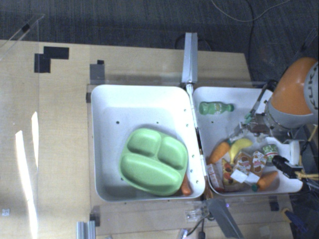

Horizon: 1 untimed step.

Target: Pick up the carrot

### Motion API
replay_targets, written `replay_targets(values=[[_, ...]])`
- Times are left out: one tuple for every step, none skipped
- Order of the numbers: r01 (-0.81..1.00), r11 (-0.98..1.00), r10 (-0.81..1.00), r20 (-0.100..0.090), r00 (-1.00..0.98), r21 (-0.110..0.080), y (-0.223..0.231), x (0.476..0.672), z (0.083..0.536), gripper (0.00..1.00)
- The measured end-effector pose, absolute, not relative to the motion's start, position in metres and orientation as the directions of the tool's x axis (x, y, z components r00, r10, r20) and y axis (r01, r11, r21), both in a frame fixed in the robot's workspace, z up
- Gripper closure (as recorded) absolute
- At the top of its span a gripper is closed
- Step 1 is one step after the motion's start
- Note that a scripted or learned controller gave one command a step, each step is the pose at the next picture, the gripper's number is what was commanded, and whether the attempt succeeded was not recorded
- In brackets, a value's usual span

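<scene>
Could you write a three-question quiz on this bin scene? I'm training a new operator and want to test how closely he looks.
1. True or false: the green divided tray lies in the right bin.
2. Which item lies alone near the right bin's far wall? A) banana B) green bottle C) carrot
3. What yellow item lies just right of the carrot nearest the divider?

Key
1. False; it lies in the left bin.
2. B, the green bottle.
3. The banana.
</scene>
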State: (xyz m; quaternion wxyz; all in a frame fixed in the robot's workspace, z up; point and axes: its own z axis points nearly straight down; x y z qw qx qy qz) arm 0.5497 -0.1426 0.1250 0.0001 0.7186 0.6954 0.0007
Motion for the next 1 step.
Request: replay_targets(values=[[0.989, 0.146, 0.989, -0.007, -0.146, 0.011, -0.0969, 0.5269, 0.0949, 0.0]])
